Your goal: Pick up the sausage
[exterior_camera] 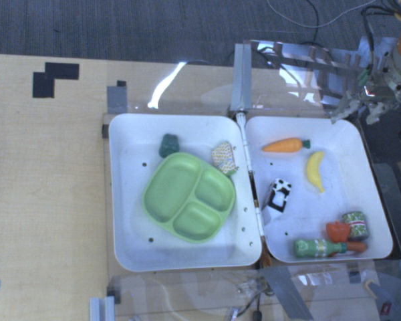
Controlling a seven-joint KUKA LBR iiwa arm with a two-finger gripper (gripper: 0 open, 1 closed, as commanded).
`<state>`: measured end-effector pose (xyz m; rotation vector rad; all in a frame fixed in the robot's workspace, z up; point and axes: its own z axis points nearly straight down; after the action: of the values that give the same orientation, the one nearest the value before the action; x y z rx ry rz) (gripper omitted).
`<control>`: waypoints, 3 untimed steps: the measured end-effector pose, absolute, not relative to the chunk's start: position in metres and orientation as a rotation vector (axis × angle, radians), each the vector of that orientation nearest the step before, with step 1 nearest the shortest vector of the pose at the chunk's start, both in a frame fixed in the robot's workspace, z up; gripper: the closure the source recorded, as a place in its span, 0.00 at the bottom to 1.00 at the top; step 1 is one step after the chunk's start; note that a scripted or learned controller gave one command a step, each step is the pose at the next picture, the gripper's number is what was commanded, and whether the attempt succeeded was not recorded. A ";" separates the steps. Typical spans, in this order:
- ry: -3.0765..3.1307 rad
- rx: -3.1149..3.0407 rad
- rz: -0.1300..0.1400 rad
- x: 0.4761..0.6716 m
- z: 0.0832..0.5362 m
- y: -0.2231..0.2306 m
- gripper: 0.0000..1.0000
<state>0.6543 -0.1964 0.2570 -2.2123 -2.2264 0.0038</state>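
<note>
Gripper (366,105) hangs at the far right corner of the right bin (361,179), over or just outside the rim. At this distance and blur it cannot be told whether it is open or closed. Nothing is seen held in it. It stands high at the bin's edge, not down among the contents.

Progress: the pick is judged not yet begun. Approach, descent, closing and lift all remain.

Nearest the gripper, along the far edge of the right bin, lies a carrot (285,146). A banana (314,171) lies just nearer, toward the right wall. A black-and-white toy (279,195) sits toward the bin's left wall, about midway down.

The sausage (356,247) is taken to be the small orange-brown piece in the near right corner of the same bin. This identification is uncertain given its size in the view. It lies against the cap end of a green bottle (315,248), with a red piece (337,231) and a small tin (355,224) just behind it. The target is thus well apart from the gripper, along the same right wall but at the opposite corner, and closely crowded.

The left bin (120,199) carries a green divided plate (189,196), a dark green piece (169,145) and a patterned piece (224,158). None concerns the task.
</note>
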 end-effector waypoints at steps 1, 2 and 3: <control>-2.053 -2.378 0.000 0.615 0.098 -0.181 0.00; -2.042 -2.395 -0.012 0.575 0.088 -0.102 0.00; -2.043 -2.396 -0.016 0.577 0.097 -0.102 1.00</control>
<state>0.5771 -0.1019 0.0967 -2.3963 -2.0425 -0.0156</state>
